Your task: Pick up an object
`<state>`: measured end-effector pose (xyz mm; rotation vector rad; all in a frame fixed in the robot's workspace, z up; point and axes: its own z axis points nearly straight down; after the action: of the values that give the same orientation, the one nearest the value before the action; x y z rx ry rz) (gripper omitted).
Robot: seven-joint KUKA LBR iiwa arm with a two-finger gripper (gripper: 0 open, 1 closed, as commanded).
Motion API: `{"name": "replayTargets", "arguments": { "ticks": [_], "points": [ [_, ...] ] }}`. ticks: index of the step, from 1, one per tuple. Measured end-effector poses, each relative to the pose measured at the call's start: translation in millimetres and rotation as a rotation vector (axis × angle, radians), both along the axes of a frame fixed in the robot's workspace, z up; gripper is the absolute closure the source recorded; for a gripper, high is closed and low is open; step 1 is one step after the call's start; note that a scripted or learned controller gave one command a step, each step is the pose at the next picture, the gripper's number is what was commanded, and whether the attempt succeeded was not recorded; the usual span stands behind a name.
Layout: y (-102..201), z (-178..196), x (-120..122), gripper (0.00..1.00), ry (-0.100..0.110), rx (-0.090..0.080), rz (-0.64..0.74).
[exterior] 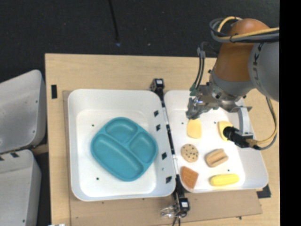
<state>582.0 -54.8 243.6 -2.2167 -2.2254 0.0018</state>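
The likeliest target is the pale yellow piece [194,129], lying in the right bin [254,171] toward its far edge and close to the wall it shares with the left bin. The gripper [194,108] hangs directly over it, just short of its far end, which reads as a lineup for a straight descent; nothing is visible between its tips, and whether they are spread or pressed together cannot be told from this slant.

The other candidates lie loosely apart, so each could be taken without crowding: a speckled round cookie [189,152] just nearer, a tan block [216,157] mid-bin, an orange-brown wedge [190,177] at the near corner by the shared wall, a yellow oblong [224,179] along the near edge, and another yellow piece [224,127] partly behind the arm's black fitting.

The left bin [77,173] carries a teal divided tray [123,148], lying flat and well apart from the arm.
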Motion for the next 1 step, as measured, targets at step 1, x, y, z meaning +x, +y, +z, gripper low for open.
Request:
{"name": "replayTargets", "arguments": {
  "ticks": [1],
  "points": [
    [46.5,9.7,-17.5,1.0,-0.001,0.002,0.002]
  ]
}}
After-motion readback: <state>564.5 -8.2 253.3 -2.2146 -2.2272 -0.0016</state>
